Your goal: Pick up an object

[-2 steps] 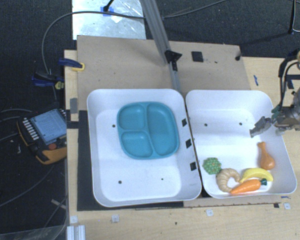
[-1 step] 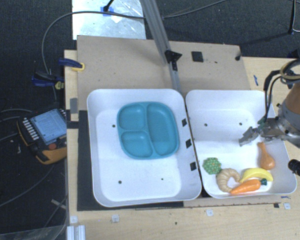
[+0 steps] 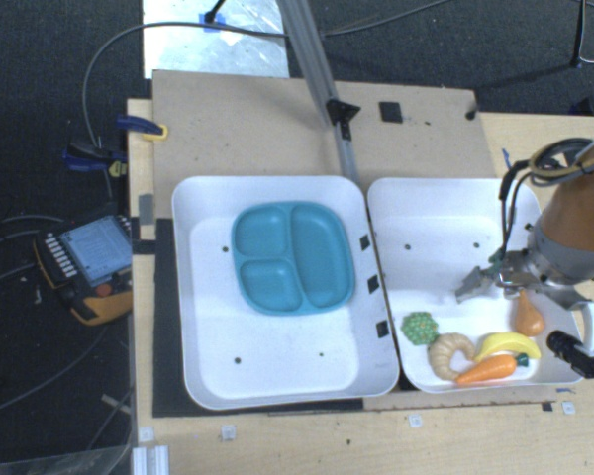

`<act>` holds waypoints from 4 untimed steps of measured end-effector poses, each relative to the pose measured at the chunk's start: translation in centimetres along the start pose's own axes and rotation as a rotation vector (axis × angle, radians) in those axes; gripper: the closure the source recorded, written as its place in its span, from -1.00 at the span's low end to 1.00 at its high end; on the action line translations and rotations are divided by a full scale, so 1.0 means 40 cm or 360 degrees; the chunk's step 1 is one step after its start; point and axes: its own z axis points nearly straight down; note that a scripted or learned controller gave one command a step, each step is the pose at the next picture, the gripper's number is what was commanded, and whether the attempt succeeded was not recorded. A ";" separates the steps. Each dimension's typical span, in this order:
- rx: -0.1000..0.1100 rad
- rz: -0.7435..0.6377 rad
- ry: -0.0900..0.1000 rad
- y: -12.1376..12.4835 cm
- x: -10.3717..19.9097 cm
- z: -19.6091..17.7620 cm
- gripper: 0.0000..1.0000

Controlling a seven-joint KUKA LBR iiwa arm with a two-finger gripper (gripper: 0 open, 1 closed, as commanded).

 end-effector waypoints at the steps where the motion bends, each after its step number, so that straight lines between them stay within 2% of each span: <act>1: -0.0008 0.0001 -0.0001 0.005 -0.001 0.071 -1.00; 2: -0.0021 0.0001 -0.0005 0.011 -0.002 0.040 1.00; 3: -0.0013 -0.0007 -0.0005 0.031 -0.005 -0.116 1.00; 4: -0.0010 -0.0007 -0.0004 0.035 -0.019 -0.227 1.00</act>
